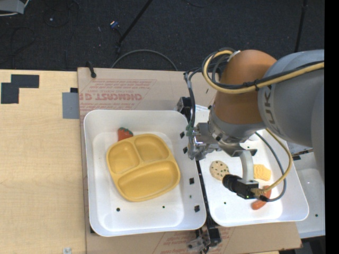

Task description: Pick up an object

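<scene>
My gripper [197,148] hangs over the left edge of the right bin [286,216], close to the divider between the two bins. A round brown cookie [218,169] lies just to its lower right, apart from it. A yellow cracker-like square [262,172] sits farther right in the same bin. An orange carrot-shaped piece [259,204] lies near that bin's front. The arm's big orange and grey body covers the back of the right bin.
The left bin [100,205] holds a yellow divided plate [143,165]. A small red and green toy [125,133] sits behind the plate's far left rim. Cardboard lies under both bins, and a wooden bench surface spreads to the left.
</scene>
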You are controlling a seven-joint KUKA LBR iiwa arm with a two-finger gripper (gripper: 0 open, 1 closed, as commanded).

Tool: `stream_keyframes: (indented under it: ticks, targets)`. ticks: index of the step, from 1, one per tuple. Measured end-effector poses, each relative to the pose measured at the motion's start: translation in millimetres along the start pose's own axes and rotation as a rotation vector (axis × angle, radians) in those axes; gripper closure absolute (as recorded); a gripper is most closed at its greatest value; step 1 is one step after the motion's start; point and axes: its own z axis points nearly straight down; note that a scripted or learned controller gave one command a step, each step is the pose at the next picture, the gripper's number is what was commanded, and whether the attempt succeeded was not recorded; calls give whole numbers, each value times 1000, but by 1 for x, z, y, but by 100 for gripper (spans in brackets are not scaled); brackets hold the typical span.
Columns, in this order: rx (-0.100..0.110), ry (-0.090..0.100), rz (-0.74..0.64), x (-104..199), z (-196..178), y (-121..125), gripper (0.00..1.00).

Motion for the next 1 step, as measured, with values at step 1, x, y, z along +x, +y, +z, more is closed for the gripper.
stream_keyframes:
  ticks: [1]
  targets:
    - [-1, -1, 0, 59, 8, -18, 100]
